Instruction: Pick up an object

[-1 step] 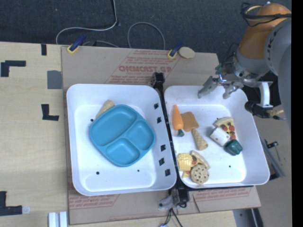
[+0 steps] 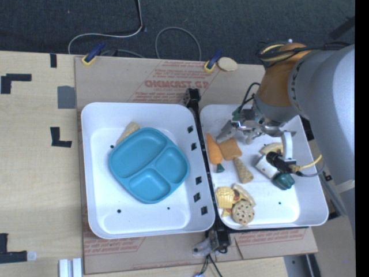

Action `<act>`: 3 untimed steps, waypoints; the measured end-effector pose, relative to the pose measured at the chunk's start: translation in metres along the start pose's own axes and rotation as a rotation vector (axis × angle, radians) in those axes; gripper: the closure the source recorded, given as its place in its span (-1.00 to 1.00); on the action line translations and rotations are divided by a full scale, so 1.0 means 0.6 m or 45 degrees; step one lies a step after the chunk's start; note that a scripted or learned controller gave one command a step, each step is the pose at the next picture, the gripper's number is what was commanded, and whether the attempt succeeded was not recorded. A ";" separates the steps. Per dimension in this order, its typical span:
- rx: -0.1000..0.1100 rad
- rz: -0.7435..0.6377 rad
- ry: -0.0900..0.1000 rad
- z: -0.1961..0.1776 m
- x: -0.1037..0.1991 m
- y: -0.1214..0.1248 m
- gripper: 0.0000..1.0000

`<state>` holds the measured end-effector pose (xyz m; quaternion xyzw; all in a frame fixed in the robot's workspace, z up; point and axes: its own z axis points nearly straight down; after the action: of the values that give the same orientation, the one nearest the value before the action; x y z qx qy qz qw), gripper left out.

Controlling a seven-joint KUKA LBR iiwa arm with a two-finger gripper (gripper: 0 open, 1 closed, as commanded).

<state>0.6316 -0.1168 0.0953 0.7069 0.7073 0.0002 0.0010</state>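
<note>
You're looking at a metal gripper [image 2: 247, 127] hanging over the right bin [image 2: 311, 213], a shallow white plastic tray w/ rounded corners. You can't tell if the jaws are spread or pressed together; the wrist is hiding them.

Nearest item: a toast slice [image 2: 230, 149], flat, squarish, tan-brown w/ a matte face, lying just below-left of the jaws and apart from them. A carrot [image 2: 214, 152], smooth orange, tapered, is lying left of the jaws and touching the toast's left edge. A cone [image 2: 243, 171], beige and ribbed, is sitting below the jaws, just under the toast. Further below: a bumpy yellow piece [image 2: 225, 196] and a round choc-chip cookie [image 2: 243, 213], side by side. A dark teal lump [image 2: 283, 182] is sitting below-right of the jaws.

Well left of the jaws, in the left bin [image 2: 95, 212], a glossy blue 3-section plate [image 2: 150, 163] is lying flat.

The arm [image 2: 326, 91], grey and bulky, is reaching in from the right, orange band [image 2: 275, 84] up top, wrist pointing down-left.
</note>
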 end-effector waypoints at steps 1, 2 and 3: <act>-0.012 0.006 -0.017 0.013 0.016 -0.026 -1.00; -0.010 0.004 -0.012 0.013 0.015 -0.055 -1.00; 0.001 0.003 -0.009 0.014 0.016 -0.033 -1.00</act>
<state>0.6116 -0.1074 0.0866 0.7077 0.7065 -0.0025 0.0031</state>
